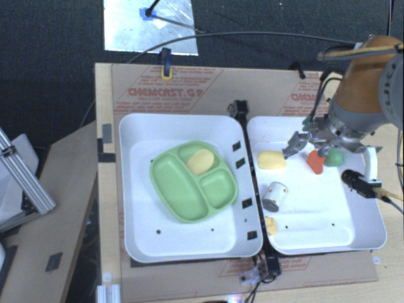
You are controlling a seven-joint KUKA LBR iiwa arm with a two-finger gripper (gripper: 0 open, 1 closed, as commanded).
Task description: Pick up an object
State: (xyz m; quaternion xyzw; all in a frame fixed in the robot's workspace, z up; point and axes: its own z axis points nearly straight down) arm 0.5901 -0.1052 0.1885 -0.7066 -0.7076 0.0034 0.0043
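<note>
Dark carpet-like flooring surrounds the bench [189, 90], whose brown board top carries red printed lettering, and a shiny silver sheet [148, 17] lies on the floor beyond it, at the top of the view. Two white bins sit side by side, joined by black clips along the middle seam. Over in the left bin [145, 232] we have one green divided plate [183, 188], and one pale yellow lump [201, 161] rests in its upper compartment. Now the right bin [353, 232], where the action is: count one yellow piece [272, 160] near the left wall, one small silver-and-white can [273, 194] lying on its side just below it, one small yellow bit [270, 226] down by the seam, plus one orange-red piece [315, 162] and one green piece [334, 157] close together. The grey arm with its orange band comes in from the right, and the claw [309, 141] hangs low over the bin's upper part, just beside the yellow piece and above the orange-red one. Whether the claw is spread or closed, I cannot tell from here. A metal rail [25, 178] pokes in at the left edge.
</note>
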